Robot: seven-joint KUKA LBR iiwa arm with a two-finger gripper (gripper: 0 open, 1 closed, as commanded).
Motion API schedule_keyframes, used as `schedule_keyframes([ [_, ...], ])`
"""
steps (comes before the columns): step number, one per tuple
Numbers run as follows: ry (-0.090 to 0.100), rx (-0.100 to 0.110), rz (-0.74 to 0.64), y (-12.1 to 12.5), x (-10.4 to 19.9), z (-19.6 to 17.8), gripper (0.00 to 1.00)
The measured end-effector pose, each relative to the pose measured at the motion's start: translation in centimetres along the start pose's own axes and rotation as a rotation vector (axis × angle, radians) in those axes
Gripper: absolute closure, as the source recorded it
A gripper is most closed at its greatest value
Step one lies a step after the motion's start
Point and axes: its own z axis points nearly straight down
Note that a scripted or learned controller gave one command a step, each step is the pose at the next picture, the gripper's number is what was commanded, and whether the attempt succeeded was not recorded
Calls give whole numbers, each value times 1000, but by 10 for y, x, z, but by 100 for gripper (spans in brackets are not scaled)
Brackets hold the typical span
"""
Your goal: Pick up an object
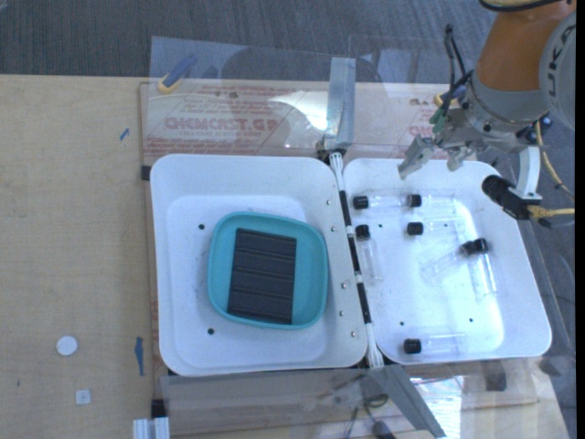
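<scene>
Now at the far rim of right bin [537,329], gripper [431,162] up above the bin floor, fingers spread apart with nothing between them, so open and empty. Target pick, as a judgement: nearest vial [431,203], clear body with black cap, lying flat on the bin floor just toward the camera from the gripper, almost straight under the gap between the fingers. Long axis across the view, cap at the left end, body running right. Fingers also spaced left-right in the view, so likely needs a wrist turn to close across the thin body rather than along it. Second vial [377,203] in line to the left, near the divider; third vial [433,230] parallel and just nearer the camera, close enough to get bumped on the way down. Fourth vial [367,252] along the divider, long axis toward the camera. Capped vial [481,265] off to the right, also pointing toward the camera; bare tube [437,265] slanted beside it, hard to see against the white. Last vial [435,343] at the near edge, well apart from the gripper. Left bin [174,273] with teal tray [219,273] and dark block [263,274] inside it, well apart from the arm, not in the way. Only one arm, reaching in from the right. Main risk: clear, round vials rolling or slipping out of the pinch.
</scene>
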Motion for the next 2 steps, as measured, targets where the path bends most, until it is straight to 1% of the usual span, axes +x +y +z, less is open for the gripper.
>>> schedule_keyframes([
  [1,-5,-4,63,-8,-42,112,0],
  [2,-1,-3,35,-48,-51,133,0],
])
